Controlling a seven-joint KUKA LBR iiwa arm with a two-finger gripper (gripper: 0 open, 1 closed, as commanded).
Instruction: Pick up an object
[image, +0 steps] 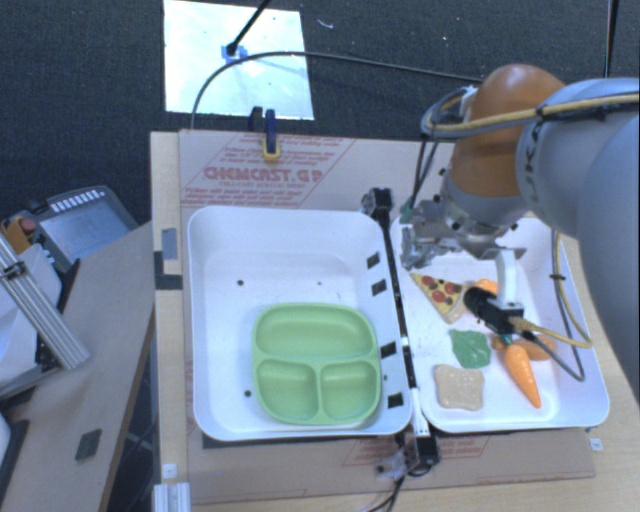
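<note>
Bread (459, 388) and carrot (522, 375) lie near pizza (440, 292). Jaws hang just by pizza; wide or narrow, I cannot tell. Next, I think: drop and pinch.

A pale green plate (318, 362) sits in my white left bin (215, 300); the white right bin (585, 395) carries an orange carrot (524, 376), a green leaf (469, 348), tan toast (459, 387) and yellow pizza (440, 291) dotted red. My arm (590, 150): grey, orange-banded.

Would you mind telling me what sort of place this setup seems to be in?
Probably a robotics lab bench rather than a kitchen: an industrial arm reaches over a white bin, the pizza slice and carrot in it look like toys, and a printed cardboard sheet lies underneath.
</note>
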